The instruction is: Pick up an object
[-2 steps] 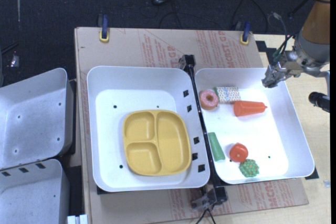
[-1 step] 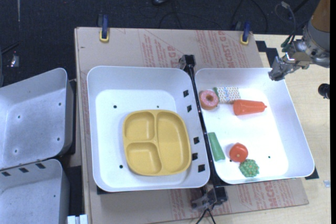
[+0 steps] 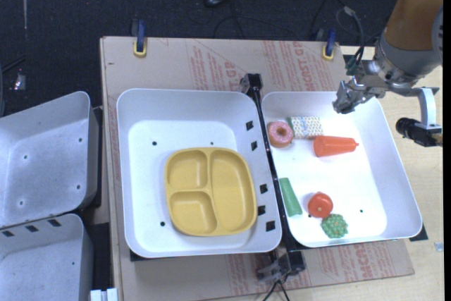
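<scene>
The bench board (image 3: 211,60) carried two shallow white bins side by side. The left bin (image 3: 141,151) held a yellow divided plate (image 3: 210,191) with three compartments, lying flat a little toward the near wall. The right bin (image 3: 384,180) held the loose objects. My arm (image 3: 416,17) — grey with its orange band — entered from the right, and my gripper (image 3: 345,103) hung over the far right part of the right bin, above and just right of the speckled block; whether it was spread or pressed together could not be told at this angle, and nothing was seen in it. In order of size, the contents were: an orange carrot-shaped piece (image 3: 335,146) lying crosswise with its tip to the right; a green stick (image 3: 289,196) along the bin's left wall; a white speckled block (image 3: 306,126) near the far wall; a pink frosted doughnut (image 3: 280,133) just left of that block; a red tomato-like ball (image 3: 320,204) toward the near side; and a green knobbly piece (image 3: 335,225) just in front of the ball — close enough that contact could not be ruled out.
</scene>
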Robot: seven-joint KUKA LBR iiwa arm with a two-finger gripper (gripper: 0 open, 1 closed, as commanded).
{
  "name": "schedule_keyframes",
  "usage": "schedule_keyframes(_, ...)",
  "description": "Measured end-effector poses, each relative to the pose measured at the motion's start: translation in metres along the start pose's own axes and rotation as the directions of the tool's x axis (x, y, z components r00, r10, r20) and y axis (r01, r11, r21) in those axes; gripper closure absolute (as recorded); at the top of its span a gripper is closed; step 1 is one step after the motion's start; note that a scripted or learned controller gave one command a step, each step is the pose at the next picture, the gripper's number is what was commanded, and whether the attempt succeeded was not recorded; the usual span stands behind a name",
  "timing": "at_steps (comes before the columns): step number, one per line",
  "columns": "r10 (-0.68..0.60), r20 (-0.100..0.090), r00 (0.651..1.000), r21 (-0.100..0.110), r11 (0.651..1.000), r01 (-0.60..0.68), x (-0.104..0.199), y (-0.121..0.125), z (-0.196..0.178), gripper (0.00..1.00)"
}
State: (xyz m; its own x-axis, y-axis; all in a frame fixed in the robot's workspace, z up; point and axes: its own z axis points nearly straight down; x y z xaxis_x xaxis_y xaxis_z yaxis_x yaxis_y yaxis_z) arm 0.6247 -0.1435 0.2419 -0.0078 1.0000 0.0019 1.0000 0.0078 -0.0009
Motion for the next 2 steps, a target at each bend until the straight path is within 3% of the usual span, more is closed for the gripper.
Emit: schedule_keyframes(2,0.0,0.0,1.0,0.002,1.0,0.0,0.107,-0.022,0.019,1.0)
